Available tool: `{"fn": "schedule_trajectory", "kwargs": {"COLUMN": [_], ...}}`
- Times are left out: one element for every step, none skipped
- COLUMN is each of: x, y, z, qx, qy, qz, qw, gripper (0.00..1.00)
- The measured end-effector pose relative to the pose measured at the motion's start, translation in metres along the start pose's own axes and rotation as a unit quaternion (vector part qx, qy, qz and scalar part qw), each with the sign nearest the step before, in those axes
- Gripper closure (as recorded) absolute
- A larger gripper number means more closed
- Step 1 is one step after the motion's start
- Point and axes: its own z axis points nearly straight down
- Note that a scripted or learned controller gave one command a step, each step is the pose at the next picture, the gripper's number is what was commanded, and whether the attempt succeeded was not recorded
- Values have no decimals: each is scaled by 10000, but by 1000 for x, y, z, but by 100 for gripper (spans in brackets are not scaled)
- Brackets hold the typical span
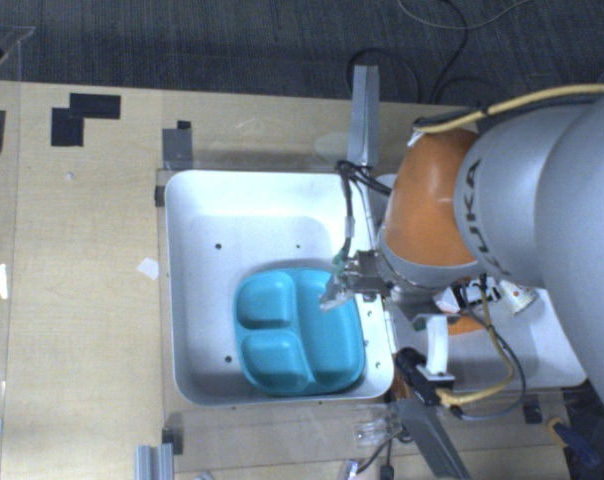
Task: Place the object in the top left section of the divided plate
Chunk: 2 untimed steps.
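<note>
Plastic divided plate [300, 333], blue and glossy with rounded hollows, lies low in the left bin [197, 268], near its bottom rim. At its right edge we see the gripper [340, 290], too blurred to tell whether open or closed. The grey arm [522, 198] hides most of the right bin [557, 353]; an orange scrap [465, 324], perhaps the object, peeks out beneath.

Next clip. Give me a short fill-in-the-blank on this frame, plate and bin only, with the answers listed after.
1. The divided plate is ______ in colour.
2. The plate lies inside the ______ bin, toward that bin's near right corner.
3. The plate is split into ______ sections.
4. The gripper sits over the plate's ______ edge as seen from the camera.

Missing words: blue; white; three; right
</note>
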Motion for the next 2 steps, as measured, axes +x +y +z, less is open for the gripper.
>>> {"fn": "schedule_trajectory", "kwargs": {"x": [0, -33], "y": [0, 101], "z": [0, -104], "qx": [1, -25], "qy": [1, -2], "qz": [3, -376], "qw": [10000, 9993], "gripper": [0, 0]}}
